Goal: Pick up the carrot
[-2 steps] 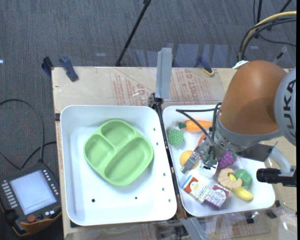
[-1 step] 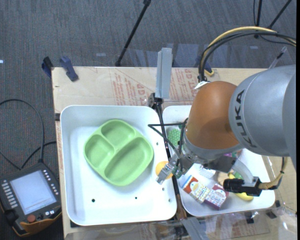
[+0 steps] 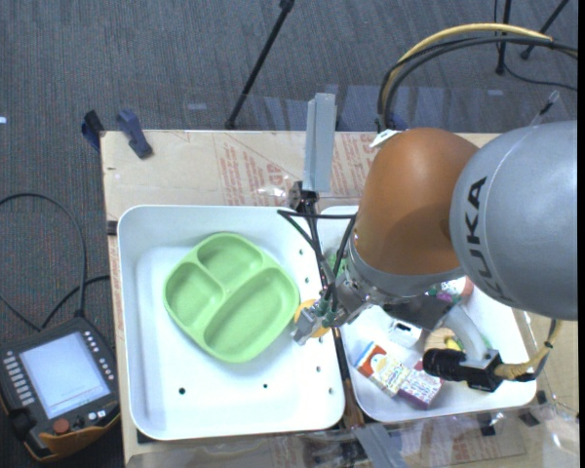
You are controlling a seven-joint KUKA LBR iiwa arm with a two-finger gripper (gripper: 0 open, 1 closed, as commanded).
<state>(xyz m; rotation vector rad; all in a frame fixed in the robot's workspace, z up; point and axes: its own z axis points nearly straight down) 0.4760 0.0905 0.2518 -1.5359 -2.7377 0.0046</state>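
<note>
My gripper (image 3: 310,322) hangs low over the right edge of the left bin (image 3: 136,261), just right of the green plate. A small orange and yellow sliver (image 3: 317,331) shows at its tip; it may be the carrot, but it is too small to be sure. The grey arm with its orange band (image 3: 409,213) covers most of the right bin (image 3: 522,339) and hides what lies under it.
A green three-part plate (image 3: 232,295) lies tilted in the middle of the left bin. In the right bin, a colourful small box (image 3: 398,373) lies near the front, with a yellow item (image 3: 450,340) and a pinkish item (image 3: 456,290) beside the arm.
</note>
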